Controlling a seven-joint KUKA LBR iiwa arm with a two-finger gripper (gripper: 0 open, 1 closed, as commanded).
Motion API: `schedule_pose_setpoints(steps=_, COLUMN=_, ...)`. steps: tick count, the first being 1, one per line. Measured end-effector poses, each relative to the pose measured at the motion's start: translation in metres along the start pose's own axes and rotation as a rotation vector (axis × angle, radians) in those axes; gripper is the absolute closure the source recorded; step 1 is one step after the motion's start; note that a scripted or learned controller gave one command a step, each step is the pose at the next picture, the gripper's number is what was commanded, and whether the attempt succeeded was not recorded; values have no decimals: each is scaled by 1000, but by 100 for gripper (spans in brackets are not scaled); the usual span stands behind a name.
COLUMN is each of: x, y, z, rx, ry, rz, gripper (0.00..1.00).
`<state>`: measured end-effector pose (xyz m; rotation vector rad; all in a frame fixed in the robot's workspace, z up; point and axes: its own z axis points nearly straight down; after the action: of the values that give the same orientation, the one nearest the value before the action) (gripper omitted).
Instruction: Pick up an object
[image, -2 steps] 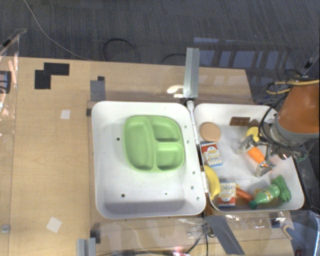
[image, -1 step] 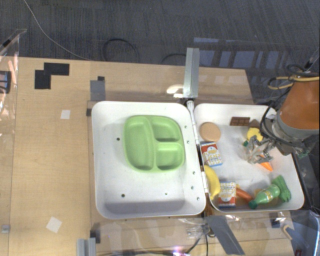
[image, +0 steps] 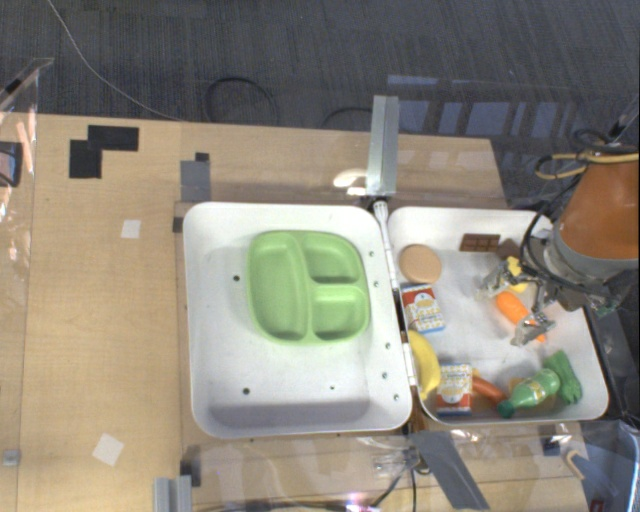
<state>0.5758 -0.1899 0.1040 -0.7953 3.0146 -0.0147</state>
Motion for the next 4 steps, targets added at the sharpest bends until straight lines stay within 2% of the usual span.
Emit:
schedule_pose_setpoints(steps=1, x=2, y=7, z=14, rx=-7, ry=10, rz=33, gripper=0)
schedule_pose_setpoints(steps=2, x=-3, y=5, z=-1, rx=1, ry=-1, rz=28, gripper=100)
schedule_pose_setpoints(steps=3, x=-3, y=6, z=0, rx=0, ry=0, rz=28, gripper=0)
schedule_pose_setpoints(steps=4, x=-4, y=11, z=14, rx=-7, ry=10, rz=41, gripper=0)
